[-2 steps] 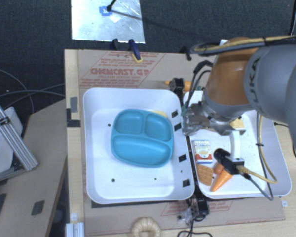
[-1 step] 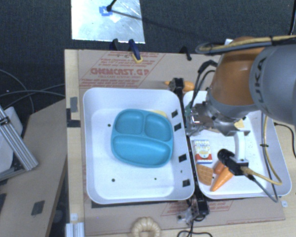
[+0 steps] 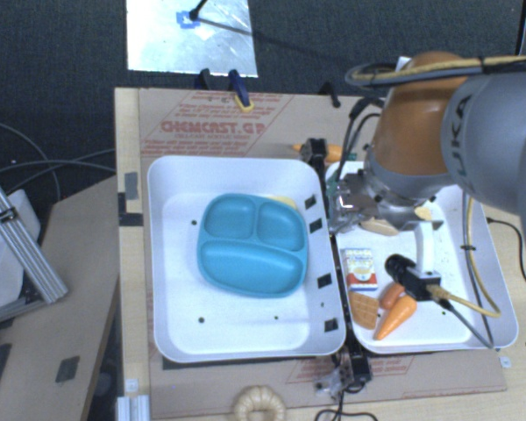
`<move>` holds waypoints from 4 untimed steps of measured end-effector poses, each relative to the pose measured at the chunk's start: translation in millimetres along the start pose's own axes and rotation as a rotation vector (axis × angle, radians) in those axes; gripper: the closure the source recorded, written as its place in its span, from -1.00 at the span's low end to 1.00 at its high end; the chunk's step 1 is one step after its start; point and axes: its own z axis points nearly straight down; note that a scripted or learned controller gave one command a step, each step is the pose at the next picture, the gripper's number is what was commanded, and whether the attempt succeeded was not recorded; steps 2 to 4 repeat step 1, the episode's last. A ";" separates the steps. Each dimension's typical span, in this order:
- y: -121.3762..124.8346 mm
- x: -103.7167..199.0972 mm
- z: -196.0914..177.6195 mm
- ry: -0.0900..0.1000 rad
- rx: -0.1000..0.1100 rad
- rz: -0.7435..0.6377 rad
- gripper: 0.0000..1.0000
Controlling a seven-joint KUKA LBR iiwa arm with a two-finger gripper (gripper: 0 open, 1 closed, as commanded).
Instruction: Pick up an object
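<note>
My gripper (image 3: 358,210) hangs low over the upper left part of the right bin (image 3: 495,310), under the grey and orange wrist. A beige piece (image 3: 382,228) lies just below and to the right of it. Further down the bin lie a small white and red packet (image 3: 359,267), a tan cracker (image 3: 364,309) and an orange carrot (image 3: 395,312). Nothing shows held in the gripper.
The left bin (image 3: 180,327) holds a blue divided plate (image 3: 252,242) with a pale yellow thing (image 3: 286,202) at its far edge. A small orange item (image 3: 333,153) sits at the right bin's far rim. Black clips line the wall between the bins.
</note>
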 end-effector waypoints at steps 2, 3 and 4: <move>6.3 -6.2 15.2 -0.001 0.002 0.005 1.00; 6.3 -6.2 15.2 -0.001 0.002 0.005 1.00; 6.3 -6.2 15.2 -0.001 0.002 0.005 1.00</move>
